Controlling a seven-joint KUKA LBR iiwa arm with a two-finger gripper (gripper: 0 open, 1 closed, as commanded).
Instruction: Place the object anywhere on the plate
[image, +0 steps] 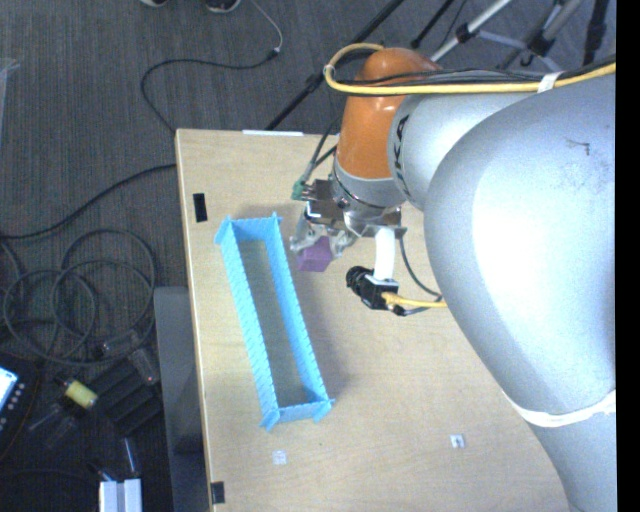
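The hand (322, 243) hangs over the wooden surface (380, 400) with a small purple block (314, 258) at its fingertips, apparently pinched between them. The block sits just at three o'clock of the long blue tray (270, 320), near its upper end. Because the grip looks shallow, the block could slip out early and land on the surface beside the tray's ridged wall.
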